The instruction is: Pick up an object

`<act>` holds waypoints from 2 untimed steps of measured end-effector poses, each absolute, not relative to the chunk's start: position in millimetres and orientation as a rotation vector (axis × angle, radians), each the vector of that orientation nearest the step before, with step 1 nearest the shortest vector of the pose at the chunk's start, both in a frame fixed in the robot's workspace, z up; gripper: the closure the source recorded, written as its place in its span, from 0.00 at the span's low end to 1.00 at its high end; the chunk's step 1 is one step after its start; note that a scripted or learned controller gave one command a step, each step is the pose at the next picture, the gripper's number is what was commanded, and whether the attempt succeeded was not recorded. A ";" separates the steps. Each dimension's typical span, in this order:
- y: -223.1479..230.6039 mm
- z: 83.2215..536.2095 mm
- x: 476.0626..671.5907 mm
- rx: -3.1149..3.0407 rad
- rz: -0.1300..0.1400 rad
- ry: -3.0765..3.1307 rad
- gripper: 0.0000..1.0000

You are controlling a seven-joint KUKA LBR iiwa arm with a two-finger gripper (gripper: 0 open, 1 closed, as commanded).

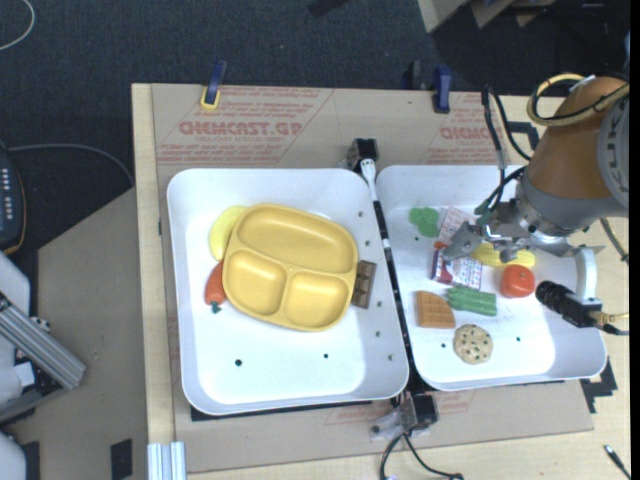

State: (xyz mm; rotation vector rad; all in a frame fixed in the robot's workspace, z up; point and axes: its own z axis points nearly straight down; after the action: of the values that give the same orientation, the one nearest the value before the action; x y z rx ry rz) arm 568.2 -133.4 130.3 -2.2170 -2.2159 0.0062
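My gripper (472,245) hangs low over the middle of the right bin (560,358), coming in from the right. It sits just above a red and white snack packet (447,258) and beside a yellow piece (492,256). Close to it lie a red tomato (517,282), a green pod (471,301), an orange cracker (435,311), a chocolate-chip cookie (472,344) and a green leafy toy (425,219). Nothing is visibly held.
The left bin (290,383) holds a yellow divided plate (288,266) resting over a yellow piece (224,228), a red pepper (215,286) at its left and a brown bar (364,284) at its right. A ridge separates the two bins.
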 end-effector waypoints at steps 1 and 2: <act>-131.8 87.0 570.8 -2.221 -0.009 -2.220 0.00; -136.7 103.3 574.4 -2.238 -0.014 -2.233 1.00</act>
State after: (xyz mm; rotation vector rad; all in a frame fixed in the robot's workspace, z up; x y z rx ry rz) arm 574.4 -136.7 103.3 -2.2382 -2.2333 -0.0136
